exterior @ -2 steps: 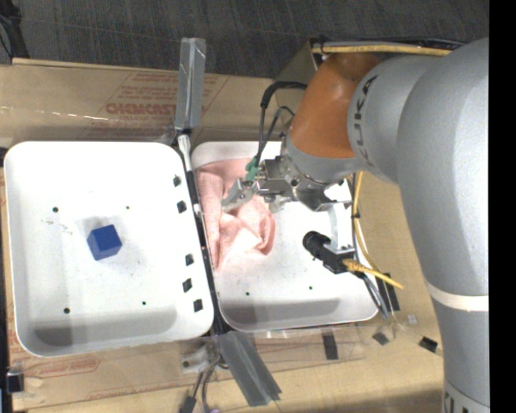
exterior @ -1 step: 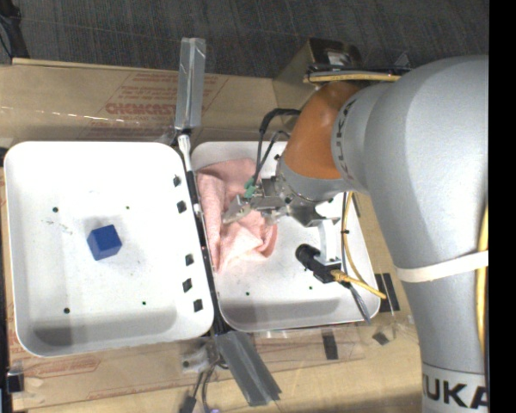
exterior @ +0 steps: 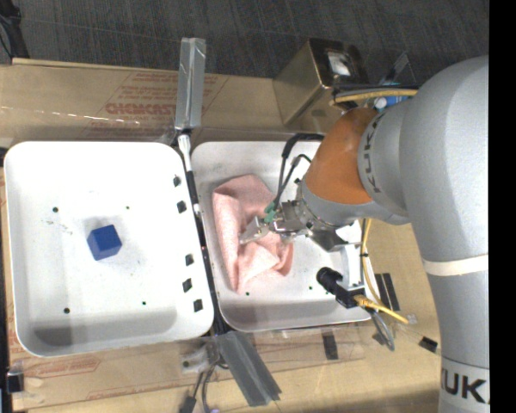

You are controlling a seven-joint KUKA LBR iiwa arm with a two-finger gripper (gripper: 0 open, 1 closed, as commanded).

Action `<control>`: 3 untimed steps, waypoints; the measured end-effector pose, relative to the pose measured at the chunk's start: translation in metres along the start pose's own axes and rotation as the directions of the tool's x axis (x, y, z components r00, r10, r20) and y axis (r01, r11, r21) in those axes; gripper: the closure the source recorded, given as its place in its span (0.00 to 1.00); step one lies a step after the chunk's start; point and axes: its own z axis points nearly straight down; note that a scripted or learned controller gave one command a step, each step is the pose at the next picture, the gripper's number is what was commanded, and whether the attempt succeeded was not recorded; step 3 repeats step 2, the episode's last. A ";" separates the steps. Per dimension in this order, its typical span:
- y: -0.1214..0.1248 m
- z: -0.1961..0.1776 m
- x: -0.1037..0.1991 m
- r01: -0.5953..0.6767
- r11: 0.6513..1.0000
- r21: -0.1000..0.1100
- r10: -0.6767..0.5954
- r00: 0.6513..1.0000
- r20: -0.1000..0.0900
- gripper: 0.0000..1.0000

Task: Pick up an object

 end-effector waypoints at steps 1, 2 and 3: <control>0.001 -0.010 0.001 0.004 1.000 0.001 -0.004 1.000 -0.002 1.00; 0.034 -0.130 -0.002 0.166 0.986 0.002 -0.166 0.986 0.000 1.00; 0.034 -0.130 -0.002 0.166 0.986 0.002 -0.166 0.986 0.000 1.00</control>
